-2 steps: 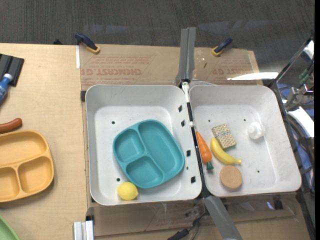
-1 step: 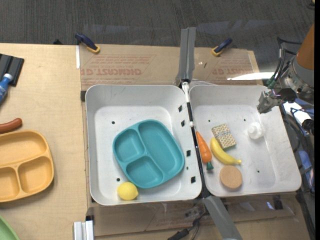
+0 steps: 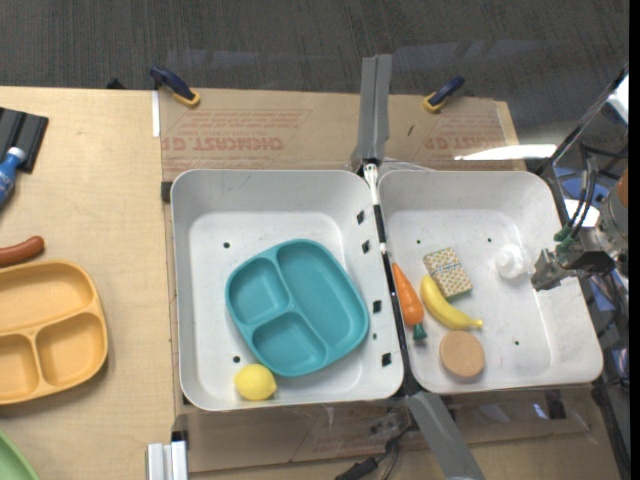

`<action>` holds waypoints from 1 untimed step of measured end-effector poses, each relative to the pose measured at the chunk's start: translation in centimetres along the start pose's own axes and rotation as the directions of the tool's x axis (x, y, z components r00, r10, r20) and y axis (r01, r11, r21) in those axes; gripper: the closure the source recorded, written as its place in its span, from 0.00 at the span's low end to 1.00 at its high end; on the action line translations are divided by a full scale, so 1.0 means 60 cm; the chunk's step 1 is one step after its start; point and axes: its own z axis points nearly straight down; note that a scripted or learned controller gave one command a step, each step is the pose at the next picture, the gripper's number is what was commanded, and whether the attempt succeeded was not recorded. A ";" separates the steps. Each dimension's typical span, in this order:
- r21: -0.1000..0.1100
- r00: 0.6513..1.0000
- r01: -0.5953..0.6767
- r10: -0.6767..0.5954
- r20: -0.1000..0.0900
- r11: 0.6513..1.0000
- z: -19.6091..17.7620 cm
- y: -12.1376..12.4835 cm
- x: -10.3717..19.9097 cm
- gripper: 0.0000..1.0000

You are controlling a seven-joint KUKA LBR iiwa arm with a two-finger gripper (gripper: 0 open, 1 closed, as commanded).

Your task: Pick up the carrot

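Nearest the camera, at the front of the left bin (image 3: 190,268), a yellow lemon (image 3: 255,381) rests against the front corner of a teal three-compartment plate (image 3: 296,308), which lies tilted across the bin floor. Right bin (image 3: 540,193) contents: the carrot (image 3: 406,296), orange with a green stem end, lies along the left wall, just beside the divider between the two bins, stem end pointing toward the front. A yellow banana (image 3: 447,306) lies just right of the carrot, close to it but apart. A tan, speckled sponge-like block (image 3: 447,272) sits at the banana's upper end, touching or nearly touching it. A round tan disc, possibly a cookie (image 3: 462,355), lies in front of the banana near the bin's front wall. A small white object (image 3: 511,261), type not identifiable, lies toward the right side of the bin floor. The gripper (image 3: 549,269) is positioned over the right side of the right bin, just right of the white object and well apart from the carrot; nothing is visible between its fingers, and their spread cannot be determined from this angle. Outside the bins, on the bench at left: an orange divided tray (image 3: 45,333), with a hot dog sausage (image 3: 20,251) behind it. Two clamps (image 3: 174,85) (image 3: 443,92) secure the cardboard sheet (image 3: 260,133) behind the bins.
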 end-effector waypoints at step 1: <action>0.001 0.958 0.287 -0.287 -0.001 0.958 0.118 -0.001 -0.024 1.00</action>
